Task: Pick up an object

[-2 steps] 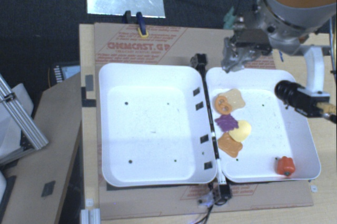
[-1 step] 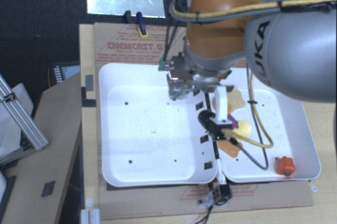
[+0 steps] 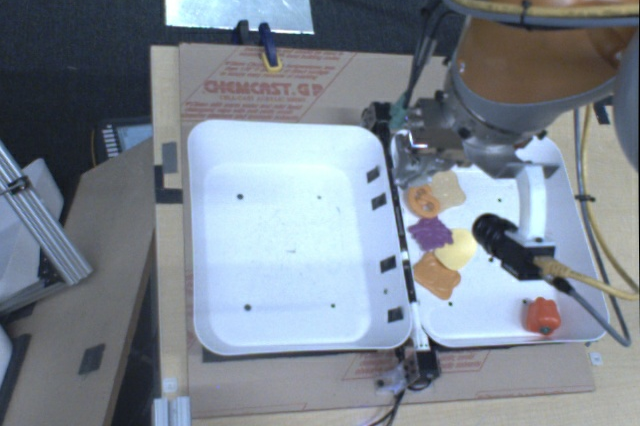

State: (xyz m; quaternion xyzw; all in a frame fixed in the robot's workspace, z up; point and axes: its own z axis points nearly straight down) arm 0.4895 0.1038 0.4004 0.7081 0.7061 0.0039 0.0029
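Looking down, we see the gripper (image 3: 410, 149), its finger state untellable, just above the orange toy (image 3: 424, 201); the cardboard (image 3: 262, 86) reads "CHEMCAST".

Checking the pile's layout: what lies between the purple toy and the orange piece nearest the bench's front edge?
In the camera view, the purple toy and the orange piece nearly touch; a yellow piece sits just right.

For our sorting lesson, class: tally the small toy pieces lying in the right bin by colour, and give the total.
Orange: 2, one ring-shaped piece and one lower piece
Tan: 1
Purple: 1
Yellow: 1
Red-orange: 1
Total: 6, all in the right bin.
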